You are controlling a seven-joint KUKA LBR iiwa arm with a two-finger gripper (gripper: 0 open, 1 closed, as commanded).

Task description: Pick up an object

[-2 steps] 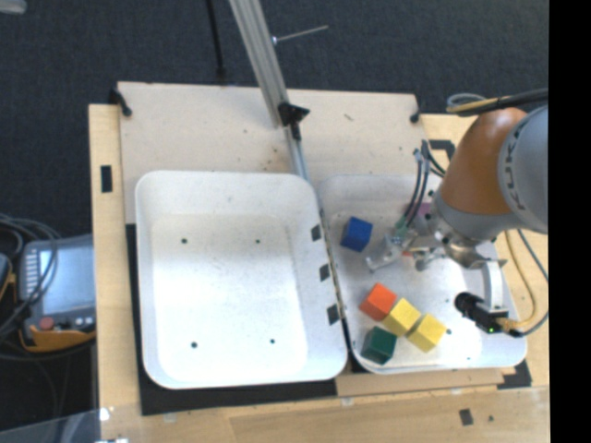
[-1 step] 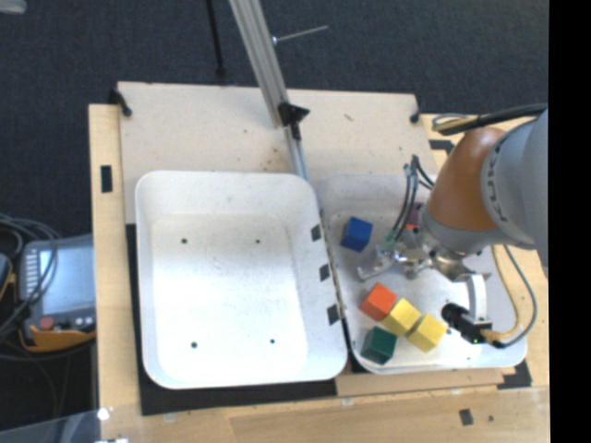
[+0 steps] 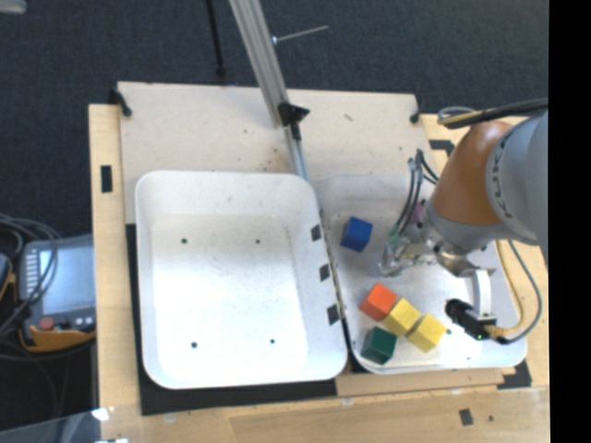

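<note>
The right bin (image 3: 369,197) holds several cubes. A blue cube (image 3: 355,233) lies near its left wall. Lower down sit an orange cube (image 3: 379,301), two yellow cubes (image 3: 404,317) (image 3: 426,331) and a green cube (image 3: 379,344), close together in a cluster. My gripper (image 3: 395,258) hangs low over the bin floor, just right of the blue cube and above the orange one. It touches no cube that I can see. The orange wrist band (image 3: 466,187) and grey arm cover the bin's right part.
The left bin (image 3: 231,275) lies beside the right one, sharing a raised divider with black clips (image 3: 325,270). A slanted metal pole (image 3: 263,49) rises behind the bins. Cables (image 3: 503,330) hang from the wrist near the right bin's front corner.
</note>
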